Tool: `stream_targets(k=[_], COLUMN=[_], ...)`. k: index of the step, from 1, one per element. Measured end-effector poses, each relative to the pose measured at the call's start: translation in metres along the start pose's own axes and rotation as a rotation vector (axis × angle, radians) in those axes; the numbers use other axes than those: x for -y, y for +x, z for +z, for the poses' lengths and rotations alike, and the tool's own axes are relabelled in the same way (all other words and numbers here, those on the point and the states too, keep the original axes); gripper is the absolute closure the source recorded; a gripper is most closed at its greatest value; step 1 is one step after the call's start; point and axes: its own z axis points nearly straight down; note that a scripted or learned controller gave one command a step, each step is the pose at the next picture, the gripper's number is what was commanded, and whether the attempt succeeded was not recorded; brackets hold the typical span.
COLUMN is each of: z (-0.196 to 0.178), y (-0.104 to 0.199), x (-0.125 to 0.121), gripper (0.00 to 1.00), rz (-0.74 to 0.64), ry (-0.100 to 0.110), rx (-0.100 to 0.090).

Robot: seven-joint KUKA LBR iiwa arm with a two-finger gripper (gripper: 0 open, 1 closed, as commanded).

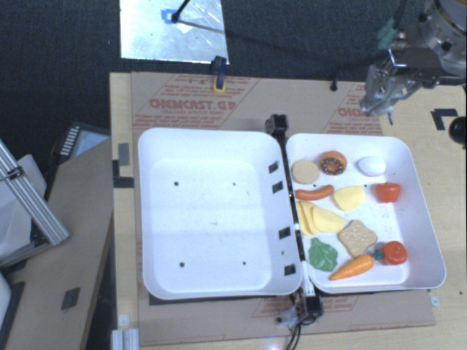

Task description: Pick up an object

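Observation:
My gripper (377,102) hangs above the bench just behind the back edge of the right bin (423,195), with nothing seen between its fingers. The right bin holds several toy foods: a doughnut (333,163), a white egg (371,166), a round cracker (305,171), a sausage (314,192), a yellow potato-like piece (349,197), a red pepper (388,192), cheese slices (319,219), a slice of toast (357,237), a green leaf (322,254), a carrot (351,267) and a tomato (395,252).
The left bin (211,210) stands beside the right one, joined by a black hinge strip (288,203). A cardboard sheet (197,100) lies under both bins. A yellow clamp (219,75) sits at the back, with a shiny metal plate (171,17) behind it.

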Motion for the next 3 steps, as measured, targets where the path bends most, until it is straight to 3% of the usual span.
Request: stream_targets(k=[1, 2, 3], z=[0.002, 0.002, 0.0], y=[-0.039, -0.079, -0.061], x=[-0.059, -0.153, -0.112], gripper=[1.0, 1.0, 1.0], rz=[0.011, 0.012, 0.005], ry=[-0.002, -0.005, -0.001], rx=[0.005, 0.006, 0.003])
